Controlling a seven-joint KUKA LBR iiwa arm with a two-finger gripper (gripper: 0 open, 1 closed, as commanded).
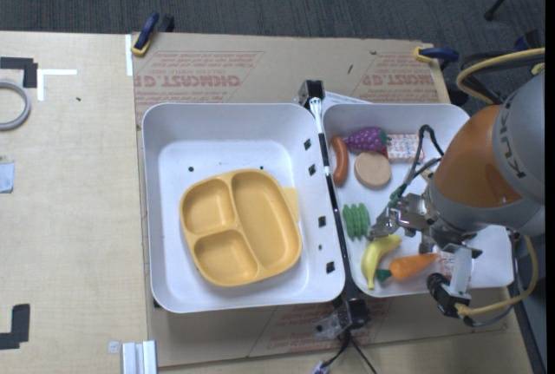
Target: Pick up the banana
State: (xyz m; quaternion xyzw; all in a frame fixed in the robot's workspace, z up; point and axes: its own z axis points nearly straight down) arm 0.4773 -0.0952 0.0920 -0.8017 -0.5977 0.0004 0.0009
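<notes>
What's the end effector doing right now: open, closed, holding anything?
End effector: at the upper end of the banana in the right bin; open or closed cannot be told, and no hold on the banana is visible.

In the left bin (165,216) lies a divided plate (240,227). In the right bin (494,264) the banana (375,259) lies near the front, a carrot (413,266) just right of it, grapes (366,139) at the back.
</notes>
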